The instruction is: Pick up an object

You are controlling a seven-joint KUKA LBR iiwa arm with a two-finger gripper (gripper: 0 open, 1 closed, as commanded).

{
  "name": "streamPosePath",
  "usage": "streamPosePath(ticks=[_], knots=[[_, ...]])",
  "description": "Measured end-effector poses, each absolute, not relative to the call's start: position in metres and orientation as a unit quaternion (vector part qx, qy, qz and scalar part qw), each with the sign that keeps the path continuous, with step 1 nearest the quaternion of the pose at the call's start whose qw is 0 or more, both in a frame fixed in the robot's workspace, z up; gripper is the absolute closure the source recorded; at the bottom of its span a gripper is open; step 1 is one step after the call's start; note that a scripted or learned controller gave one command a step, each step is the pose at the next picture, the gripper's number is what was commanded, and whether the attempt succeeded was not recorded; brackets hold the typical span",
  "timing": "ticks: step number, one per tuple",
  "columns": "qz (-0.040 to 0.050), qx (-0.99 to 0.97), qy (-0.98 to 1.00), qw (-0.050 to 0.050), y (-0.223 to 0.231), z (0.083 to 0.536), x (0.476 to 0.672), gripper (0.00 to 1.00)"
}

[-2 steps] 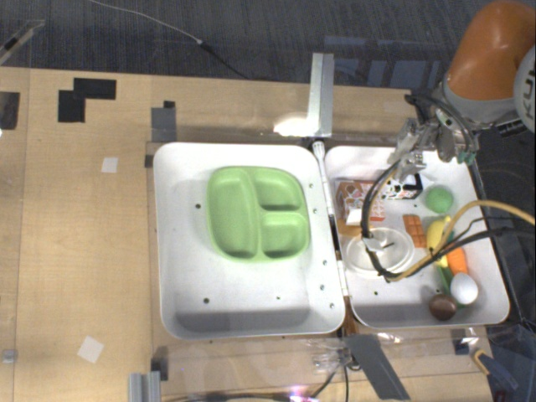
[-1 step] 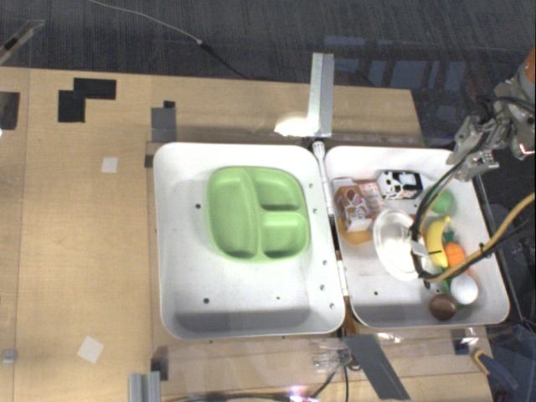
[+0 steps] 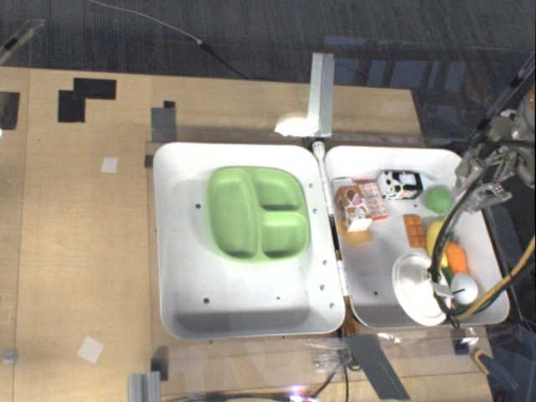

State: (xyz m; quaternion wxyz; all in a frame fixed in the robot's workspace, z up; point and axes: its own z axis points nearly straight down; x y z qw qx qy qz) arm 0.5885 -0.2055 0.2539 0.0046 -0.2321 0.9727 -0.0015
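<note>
The wooden tabletop (image 3: pixel 75 249) carries two shallow white bins side by side, and the metal divider post (image 3: pixel 322 95) standing behind their shared edge serves as the landmark here.

Left of the post and nearer the camera lies the left bin (image 3: pixel 180 300). In it rests a green sectioned tray (image 3: pixel 257 212), face up, with one long compartment and two smaller ones.

Right of the post lies the right bin (image 3: pixel 368 296), which holds all the small things that could be picked. Closest to the post is a red and white printed carton (image 3: pixel 355 205), lying flat, with a tan block (image 3: pixel 358 235) touching its near end. Further right sits a black and white toy (image 3: pixel 399 184), then an orange-brown rectangular piece (image 3: pixel 414 229). Beyond that is a green ball (image 3: pixel 439 198), and nearer the camera a yellow banana-shaped piece (image 3: pixel 435 234) beside an orange carrot-shaped piece (image 3: pixel 456 258). A white round bowl (image 3: pixel 416 287) sits at the bin's near side, with a small pale rounded object (image 3: pixel 464 287) just beside it. Black and yellow cables (image 3: pixel 452 224) arc over these things.

Farthest right of the post, the pincer (image 3: pixel 484 182) hangs over the right bin's far right corner; whether it is wide or narrow I cannot tell, and nothing is seen in it.
</note>
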Motion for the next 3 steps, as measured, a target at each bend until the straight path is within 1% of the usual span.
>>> streamPosePath(ticks=[1, 2, 3], knots=[[-0.0016, -0.388, 0.922, 0.004, -0.205, 0.266, 0.572, 1.0], [-0.0022, -0.604, 0.797, 0.004, -0.204, 0.223, 0.537, 1.0], [-0.002, -0.715, 0.699, 0.003, -0.204, 0.239, 0.552, 1.0]])
